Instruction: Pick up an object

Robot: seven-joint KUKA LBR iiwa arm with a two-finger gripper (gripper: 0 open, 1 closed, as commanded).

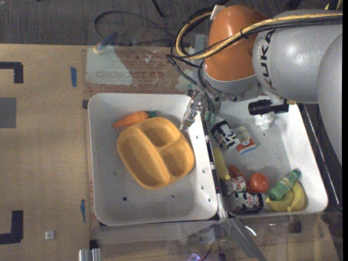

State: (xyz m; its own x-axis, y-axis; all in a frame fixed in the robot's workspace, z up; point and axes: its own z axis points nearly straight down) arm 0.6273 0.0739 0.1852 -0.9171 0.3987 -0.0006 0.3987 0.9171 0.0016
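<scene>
My gripper (191,113) hangs low over the far right corner of the left bin (103,145), just beside the rim shared with the right bin (310,162). Nothing shows in it. Right below and left of it lies a yellow divided plate (155,152), with an orange carrot (131,119) along the plate's far edge. In the right bin, a small black-and-white carton (224,135) lies closest to the gripper, with a white and red packet (244,140) next to it.
The near end of the right bin holds a red tomato (259,182), a green bottle (284,185), a banana (291,200), a dark can (247,202) and a yellow piece (220,165) along the rim. The arm's orange band (234,42) and cables loom over the far side.
</scene>
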